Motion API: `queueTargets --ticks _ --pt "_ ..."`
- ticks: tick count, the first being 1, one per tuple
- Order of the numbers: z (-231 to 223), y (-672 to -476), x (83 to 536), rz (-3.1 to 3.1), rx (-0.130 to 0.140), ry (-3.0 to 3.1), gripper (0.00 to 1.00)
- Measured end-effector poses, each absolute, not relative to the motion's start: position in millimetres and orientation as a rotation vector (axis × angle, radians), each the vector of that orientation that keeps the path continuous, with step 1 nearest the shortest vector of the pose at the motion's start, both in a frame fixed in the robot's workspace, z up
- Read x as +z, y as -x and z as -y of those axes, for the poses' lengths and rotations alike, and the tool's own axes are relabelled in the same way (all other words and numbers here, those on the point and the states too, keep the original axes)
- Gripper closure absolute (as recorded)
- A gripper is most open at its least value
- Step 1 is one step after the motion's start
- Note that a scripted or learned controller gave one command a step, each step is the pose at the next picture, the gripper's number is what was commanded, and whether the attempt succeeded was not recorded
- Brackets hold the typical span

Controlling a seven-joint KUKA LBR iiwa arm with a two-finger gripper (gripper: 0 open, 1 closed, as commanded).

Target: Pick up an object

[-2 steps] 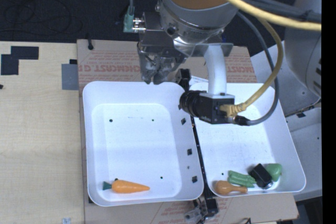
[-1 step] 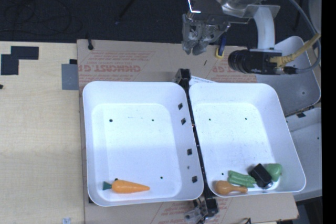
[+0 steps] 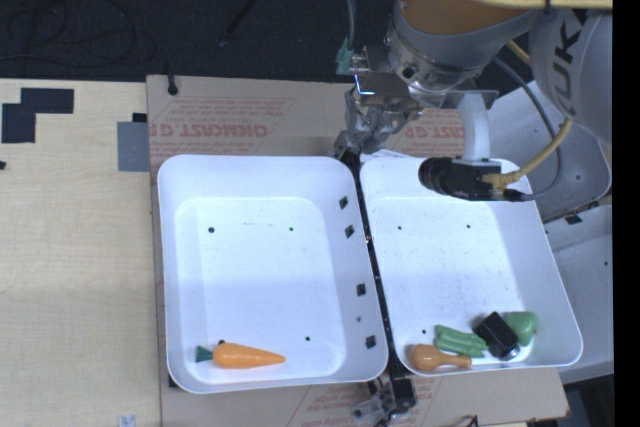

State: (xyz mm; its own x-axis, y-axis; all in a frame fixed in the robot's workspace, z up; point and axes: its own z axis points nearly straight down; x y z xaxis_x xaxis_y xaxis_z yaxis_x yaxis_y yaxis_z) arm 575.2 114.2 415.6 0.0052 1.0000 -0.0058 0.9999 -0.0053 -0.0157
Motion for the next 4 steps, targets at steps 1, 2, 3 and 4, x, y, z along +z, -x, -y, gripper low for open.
queueTargets --ticks 1,2,3,4 --pt "-59.8 -622.4 544.9 2.223 -0.01 2.234 1.0" --pt "-138.1 -644.5 536.3 2.227 0.003 2.212 1.0" --pt "-166.7 -632.4 537.0 2.223 0.008 2.215 1.0" --pt "-239.0 -643.9 536.4 2.227 0.004 2.213 1.0"
